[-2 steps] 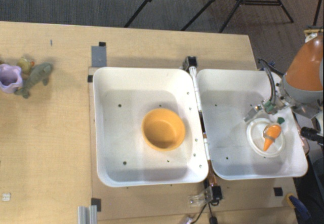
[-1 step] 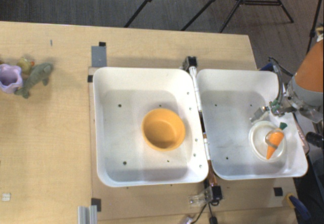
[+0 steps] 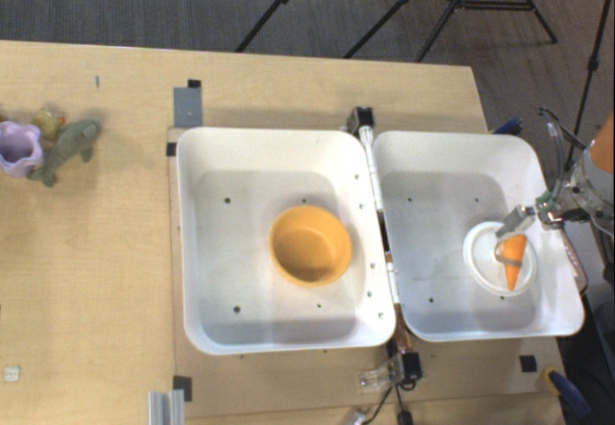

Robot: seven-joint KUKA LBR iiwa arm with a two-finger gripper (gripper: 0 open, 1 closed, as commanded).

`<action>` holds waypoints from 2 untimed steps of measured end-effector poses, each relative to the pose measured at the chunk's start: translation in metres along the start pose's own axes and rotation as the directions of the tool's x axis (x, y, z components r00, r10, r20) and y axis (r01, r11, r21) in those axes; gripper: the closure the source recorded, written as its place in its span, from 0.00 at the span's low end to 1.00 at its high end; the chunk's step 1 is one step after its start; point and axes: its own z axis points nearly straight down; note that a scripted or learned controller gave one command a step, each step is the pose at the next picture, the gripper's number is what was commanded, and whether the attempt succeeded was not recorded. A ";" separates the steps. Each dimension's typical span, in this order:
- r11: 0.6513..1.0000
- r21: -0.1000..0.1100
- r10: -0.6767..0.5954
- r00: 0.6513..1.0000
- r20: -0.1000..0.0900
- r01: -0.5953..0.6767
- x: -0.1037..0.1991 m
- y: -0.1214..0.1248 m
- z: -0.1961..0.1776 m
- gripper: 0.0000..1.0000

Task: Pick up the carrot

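1. Far left on the bench (image 3: 96,250) lie a purple cup (image 3: 19,146) and, touching it, a grey-green toy (image 3: 67,146).
2. The left bin (image 3: 207,173) holds an orange bowl (image 3: 309,243), upright, near the middle of the floor.
3. The right bin (image 3: 432,173) holds a white plate (image 3: 480,264) by its right wall.
4. The carrot (image 3: 513,261) lies on that plate, thick end up, tip pointing down the view.
5. The gripper (image 3: 533,217) sits just above the carrot at the plate's upper right edge; whether its fingers are spread or pressed together cannot be told.
6. The arm (image 3: 591,173) enters at the right edge.
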 end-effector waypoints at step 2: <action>0.981 0.001 0.191 0.981 0.000 -0.191 0.006 -0.028 0.036 0.00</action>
